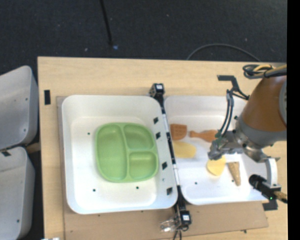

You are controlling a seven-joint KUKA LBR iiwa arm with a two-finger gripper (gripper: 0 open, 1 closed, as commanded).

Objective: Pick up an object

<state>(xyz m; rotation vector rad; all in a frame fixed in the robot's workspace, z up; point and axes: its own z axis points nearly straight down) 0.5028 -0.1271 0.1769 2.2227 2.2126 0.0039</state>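
Two white bins seen side by side on wooden bench. Left bin [75, 134]: green divided plate [126, 151] laid flat at centre. Right bin [200, 194]: wooden spatula [190, 132], pale yellow piece [185, 150], yellow piece [216, 168], brown cone [234, 172]. Gripper [219, 149] lowered into right bin, just above yellow piece, beside spatula handle; grasp state cannot be told

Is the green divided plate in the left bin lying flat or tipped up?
Flat. The green divided plate lies face up on the floor of the left bin, all three compartments facing the camera.
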